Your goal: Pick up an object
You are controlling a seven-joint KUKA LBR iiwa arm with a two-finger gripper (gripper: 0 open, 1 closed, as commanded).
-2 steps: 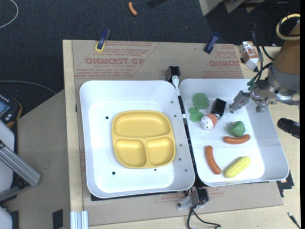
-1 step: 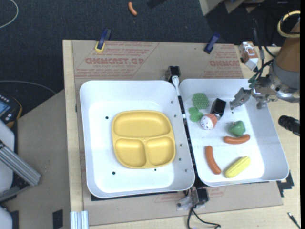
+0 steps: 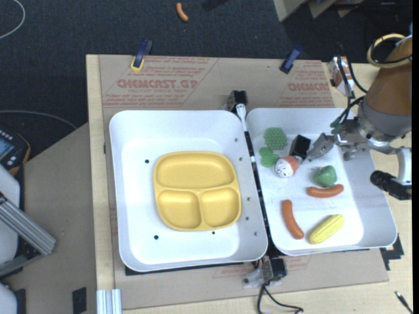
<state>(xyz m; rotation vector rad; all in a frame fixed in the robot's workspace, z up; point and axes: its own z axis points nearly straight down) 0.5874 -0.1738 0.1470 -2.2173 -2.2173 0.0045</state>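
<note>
My arm: I reach in from the right, over the right bin (image 3: 376,231).
My hand (image 3: 319,147): it sits low over the back half of the right bin and points left. I cannot tell whether it is apart or together.
Black block (image 3: 300,146): it lies in the right bin, just beside the tip of my hand on its left.
Green pepper (image 3: 325,174): in the right bin, near my hand on the front side.
Bumpy green piece (image 3: 275,137): near the back left of the right bin. A smaller green piece (image 3: 268,156) lies just in front of it.
White and orange piece (image 3: 285,167): beside the smaller green piece and in front of the black block.
Upper sausage (image 3: 325,190): lies crosswise just in front of the green pepper.
Lower sausage (image 3: 292,218): lies lengthwise toward the front left of the right bin.
Corn cob (image 3: 326,228): tilted, at the front of the right bin, right of the lower sausage.
Left bin (image 3: 131,175): holds a yellow divided plate (image 3: 196,190) at its middle.
Bench (image 3: 196,84): carries both bins side by side.
</note>
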